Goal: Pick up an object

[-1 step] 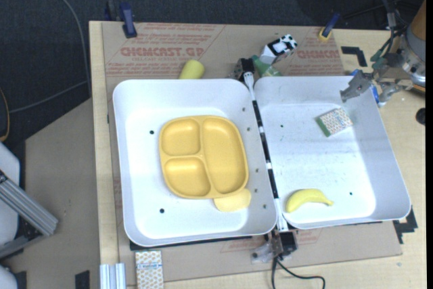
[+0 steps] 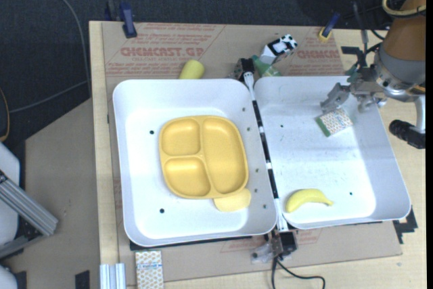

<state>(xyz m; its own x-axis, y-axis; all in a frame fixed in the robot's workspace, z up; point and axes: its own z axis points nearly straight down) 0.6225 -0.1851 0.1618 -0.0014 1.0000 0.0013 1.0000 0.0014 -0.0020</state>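
My gripper (image 2: 348,99) hangs over the far right part of the right bin (image 2: 379,166), and its two grey fingers stand apart, open, with nothing between them. Just below and to the left of it, a small green and white patterned packet (image 2: 335,123) lies on the bin floor, close to the left fingertip (image 2: 331,100). A yellow banana (image 2: 308,199) rests near the front edge of the same bin. In the left bin (image 2: 135,112) sits a yellow divided plate (image 2: 203,156), with a pale yellow piece (image 2: 232,201) sticking out from under its front edge.
Behind the bins, a yellow cylinder (image 2: 192,69) and a black and white toy (image 2: 281,47) lie on the cardboard. Blue clamps (image 2: 127,20) hold the board's far edge. The ridge (image 2: 260,139) between the bins runs front to back. The arm's orange band (image 2: 409,44) is at the right.
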